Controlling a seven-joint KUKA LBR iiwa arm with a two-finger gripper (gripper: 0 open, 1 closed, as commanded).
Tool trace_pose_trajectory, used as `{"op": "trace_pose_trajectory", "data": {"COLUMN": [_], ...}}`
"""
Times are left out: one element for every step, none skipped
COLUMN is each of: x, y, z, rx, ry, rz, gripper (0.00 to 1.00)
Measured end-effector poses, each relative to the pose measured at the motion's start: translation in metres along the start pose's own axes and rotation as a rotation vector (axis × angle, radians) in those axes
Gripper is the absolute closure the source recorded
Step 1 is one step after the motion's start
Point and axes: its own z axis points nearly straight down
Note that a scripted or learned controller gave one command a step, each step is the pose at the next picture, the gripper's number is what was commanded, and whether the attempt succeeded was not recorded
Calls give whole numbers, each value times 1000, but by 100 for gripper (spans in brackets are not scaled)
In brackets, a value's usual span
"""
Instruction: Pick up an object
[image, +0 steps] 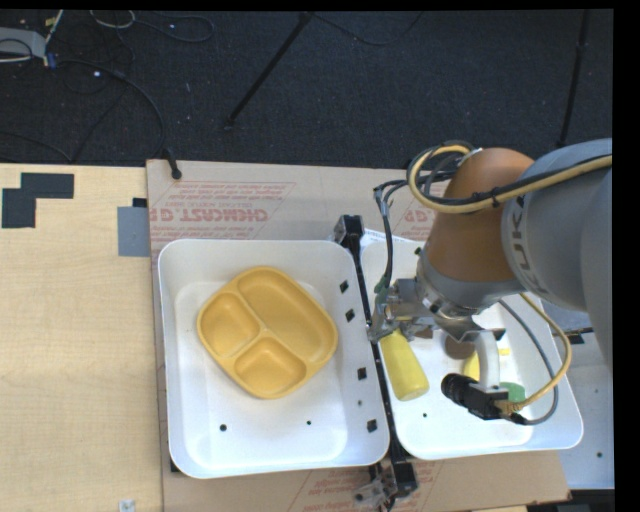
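My gripper (392, 322) hangs low over the left side of the right bin (560, 432), close to the wall between the two bins. A yellow bottle-shaped object (404, 367) lies just below it, its upper end right at the gripper. Whether the gripper touches or holds it is hidden by the wrist. A small brown thing (458, 348) and a yellow and green piece (503, 386) lie further right in the same bin, partly covered by the arm.
The left bin (190, 420) holds a yellow divided plate (266, 330), tilted diagonally. The grey arm with its orange band (480, 215) covers the upper part of the right bin. Flat cardboard lies under both bins.
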Motion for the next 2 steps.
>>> {"op": "trace_pose_trajectory", "data": {"x": [48,85], "y": [22,41], "z": [4,0], "rx": [0,-1], "ry": [0,-1], "rz": [0,2], "gripper": [100,100]}}
